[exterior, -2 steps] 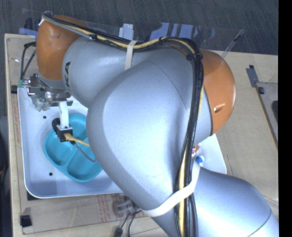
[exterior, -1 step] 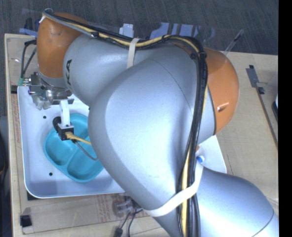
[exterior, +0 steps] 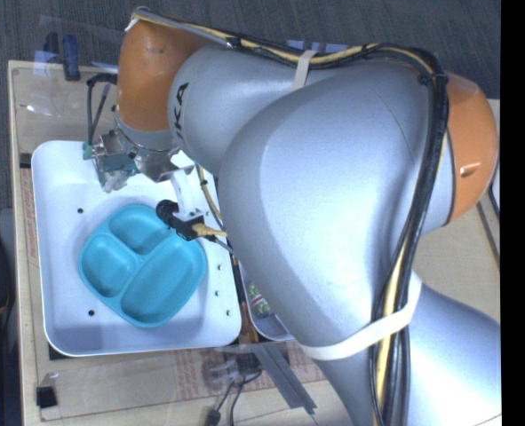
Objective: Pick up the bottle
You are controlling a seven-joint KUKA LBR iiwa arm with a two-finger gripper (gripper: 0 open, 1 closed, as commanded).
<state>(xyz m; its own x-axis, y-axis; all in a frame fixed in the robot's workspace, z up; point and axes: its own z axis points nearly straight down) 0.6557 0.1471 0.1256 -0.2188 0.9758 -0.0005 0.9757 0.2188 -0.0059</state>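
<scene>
I see bulky smooth grey metal arm (exterior: 333, 211), rounded glossy shells. Orange band (exterior: 151, 74) above wrist, second orange patch (exterior: 471, 162) on far joint. Black lettering on grey link beside band. Black-and-yellow cable bundle (exterior: 413, 202) runs along arm, held by white strap (exterior: 369, 335). Small grey-teal gripper assembly (exterior: 115, 162) below wrist, thin black wires alongside.

Your arm (exterior: 333, 202) shell looks like smooth grey painted metal or plastic with a soft sheen; the orange band (exterior: 151, 74) is glossier. Pincer (exterior: 115, 171) reads as bare dull metal. Left bin (exterior: 53, 238) is smooth white plastic, slightly glossy, with small holes. Blue divided tray (exterior: 142, 269) looks like matt moulded plastic. Desk (exterior: 31, 96) top looks like pale unfinished wood, matt. Cables (exterior: 413, 238) are black with a rubbery sheen.
</scene>
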